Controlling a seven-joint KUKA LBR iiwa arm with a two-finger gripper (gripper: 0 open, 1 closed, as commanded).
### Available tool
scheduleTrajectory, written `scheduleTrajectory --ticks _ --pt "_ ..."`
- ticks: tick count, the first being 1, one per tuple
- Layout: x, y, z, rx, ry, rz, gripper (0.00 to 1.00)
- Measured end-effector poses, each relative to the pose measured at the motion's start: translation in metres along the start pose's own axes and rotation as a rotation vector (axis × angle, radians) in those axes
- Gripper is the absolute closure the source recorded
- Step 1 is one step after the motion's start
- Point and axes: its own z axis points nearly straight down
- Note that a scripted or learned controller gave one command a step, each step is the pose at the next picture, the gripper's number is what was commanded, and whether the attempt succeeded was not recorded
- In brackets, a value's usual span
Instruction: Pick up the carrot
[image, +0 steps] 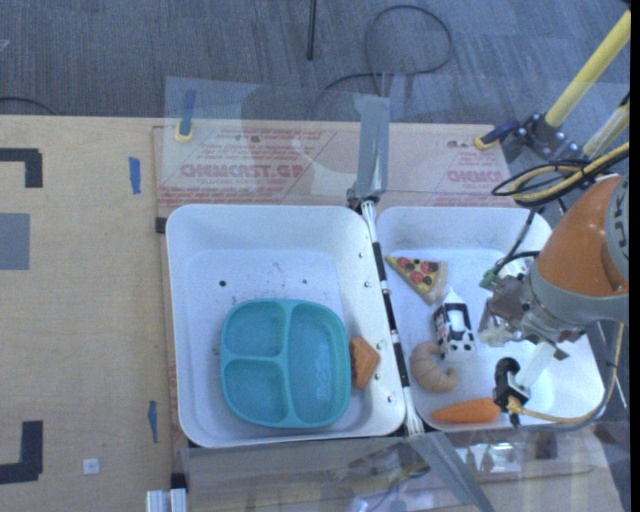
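The carrot (467, 411), orange and lying on its side, rests near the front edge of the right bin (470, 225). My gripper (497, 320) hangs over the right part of that bin, behind and a little to the right of the carrot. The wrist and the arm's orange band cover it from above. Nothing shows between the gripper and the carrot.
In the right bin, a pizza slice (420, 273) lies at the back. A black-and-white toy (455, 331) and a brown croissant (435, 367) sit just left of the gripper. The left bin (200, 250) holds a teal divided plate (285, 362) with a small orange piece (364, 360) beside it.
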Motion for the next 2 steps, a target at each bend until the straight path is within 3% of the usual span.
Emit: scheduleTrajectory --ticks 1,2 --pt "0.012 -0.008 0.016 -0.011 -0.009 0.27 1.0" --pt "0.06 -0.053 -0.059 0.036 -0.036 0.877 1.0"
